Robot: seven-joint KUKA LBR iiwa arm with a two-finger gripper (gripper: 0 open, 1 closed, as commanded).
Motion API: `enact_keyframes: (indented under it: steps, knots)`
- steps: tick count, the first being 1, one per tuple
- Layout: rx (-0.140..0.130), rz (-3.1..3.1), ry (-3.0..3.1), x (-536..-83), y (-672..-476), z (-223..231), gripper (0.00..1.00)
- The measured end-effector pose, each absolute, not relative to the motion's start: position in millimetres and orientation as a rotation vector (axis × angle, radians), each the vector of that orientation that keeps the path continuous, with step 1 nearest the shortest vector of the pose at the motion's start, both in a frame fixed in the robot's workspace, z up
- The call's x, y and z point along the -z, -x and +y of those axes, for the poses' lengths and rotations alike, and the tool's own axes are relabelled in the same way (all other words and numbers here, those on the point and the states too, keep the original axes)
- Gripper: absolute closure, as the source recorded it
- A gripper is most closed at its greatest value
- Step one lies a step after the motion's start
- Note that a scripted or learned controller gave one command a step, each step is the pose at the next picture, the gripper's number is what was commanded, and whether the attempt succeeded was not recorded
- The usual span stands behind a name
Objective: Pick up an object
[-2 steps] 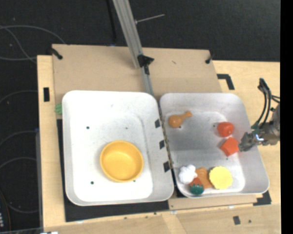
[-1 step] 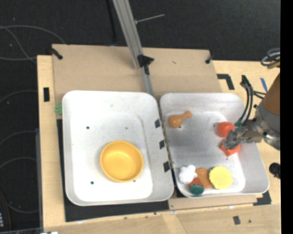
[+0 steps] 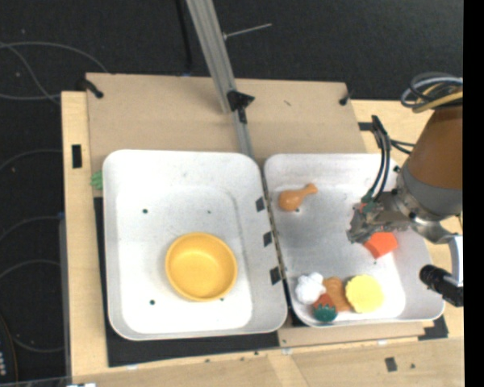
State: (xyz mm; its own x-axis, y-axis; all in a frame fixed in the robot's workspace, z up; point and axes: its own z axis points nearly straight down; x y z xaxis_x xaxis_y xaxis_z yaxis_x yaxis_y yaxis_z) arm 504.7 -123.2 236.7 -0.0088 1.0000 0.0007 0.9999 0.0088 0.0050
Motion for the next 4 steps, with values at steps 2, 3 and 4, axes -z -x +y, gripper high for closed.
enact_keyframes:
  steps: [2,3,4]
  knots:
    - [-0.001,2.229,-2.214,-231.8,-501.3,-25.0,1.00]
    - [-0.001,2.225,-2.218,-227.1,-496.2,22.0,1.00]
    - [-0.001,2.227,-2.218,-238.2,-501.2,80.8,1.00]
